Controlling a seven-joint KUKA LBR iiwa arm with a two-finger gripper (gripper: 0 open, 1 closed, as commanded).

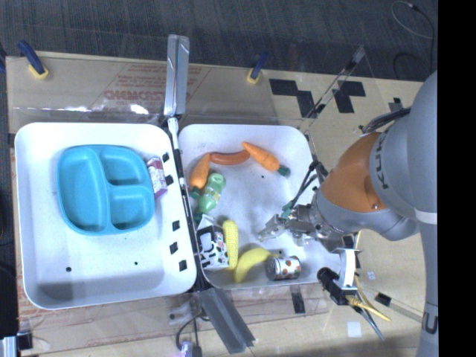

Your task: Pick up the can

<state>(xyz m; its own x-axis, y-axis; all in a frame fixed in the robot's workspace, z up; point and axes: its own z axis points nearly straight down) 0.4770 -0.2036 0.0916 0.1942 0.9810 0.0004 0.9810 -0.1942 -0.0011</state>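
Poised over the right bin (297, 136), the gripper (274, 227) hangs just above and left of the can (285, 267); we cannot tell how it is set. We see the can lying on its side at the bin's near edge, touching a banana (249, 263). We judge it light, rigid and slick, apt to roll, best taken across its round middle. We count one can, one banana, one corn cob (231, 242), three carrots (229, 157), a green bottle (209, 191), a black-and-white carton (212, 248), and one blue tray (104, 188) in the left bin (44, 259).

White letters "KU" stand on the arm's orange band (370, 171).
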